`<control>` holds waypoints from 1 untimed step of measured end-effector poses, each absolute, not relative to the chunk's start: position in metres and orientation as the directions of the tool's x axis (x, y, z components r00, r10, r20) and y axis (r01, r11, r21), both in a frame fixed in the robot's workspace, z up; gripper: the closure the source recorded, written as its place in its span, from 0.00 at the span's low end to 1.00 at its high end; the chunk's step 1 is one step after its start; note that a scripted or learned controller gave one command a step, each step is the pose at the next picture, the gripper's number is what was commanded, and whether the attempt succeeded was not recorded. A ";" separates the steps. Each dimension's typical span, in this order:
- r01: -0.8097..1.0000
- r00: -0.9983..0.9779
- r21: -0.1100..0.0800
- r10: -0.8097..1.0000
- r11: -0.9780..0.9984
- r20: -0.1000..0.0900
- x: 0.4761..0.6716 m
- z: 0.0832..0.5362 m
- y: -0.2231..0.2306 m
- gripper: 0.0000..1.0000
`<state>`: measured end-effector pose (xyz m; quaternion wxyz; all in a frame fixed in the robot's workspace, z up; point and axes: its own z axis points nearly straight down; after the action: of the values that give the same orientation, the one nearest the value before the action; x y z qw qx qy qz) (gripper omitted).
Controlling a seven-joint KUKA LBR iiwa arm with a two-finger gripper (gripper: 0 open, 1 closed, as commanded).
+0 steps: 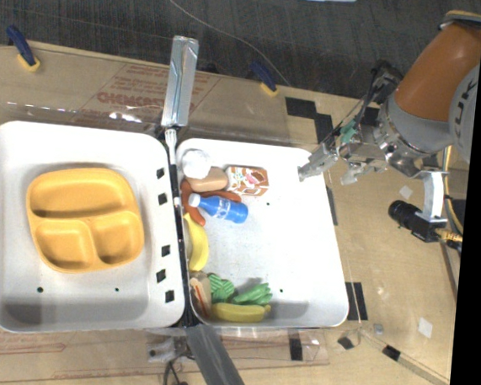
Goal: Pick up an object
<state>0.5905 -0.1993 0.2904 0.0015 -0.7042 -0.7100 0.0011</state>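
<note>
Camera view: hand (332, 162) at right bin's (301, 261) upper right edge, holding nothing, spread unclear; blue bottle (219, 208) lower left, lying sideways.

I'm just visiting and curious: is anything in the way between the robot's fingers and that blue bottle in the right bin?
Nothing visible blocks it. The gripper hovers over the right bin's upper right edge, with bare white floor between it and the blue bottle. The bottle is crowded on its left by a banana and other toys.
</note>
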 end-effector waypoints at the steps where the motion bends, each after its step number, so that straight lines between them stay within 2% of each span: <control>1: 0.990 0.138 0.001 0.990 -0.138 -0.002 0.572 0.330 -0.195 0.00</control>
<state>0.5720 -0.1953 0.3303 -0.0010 -0.7543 -0.6565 0.0005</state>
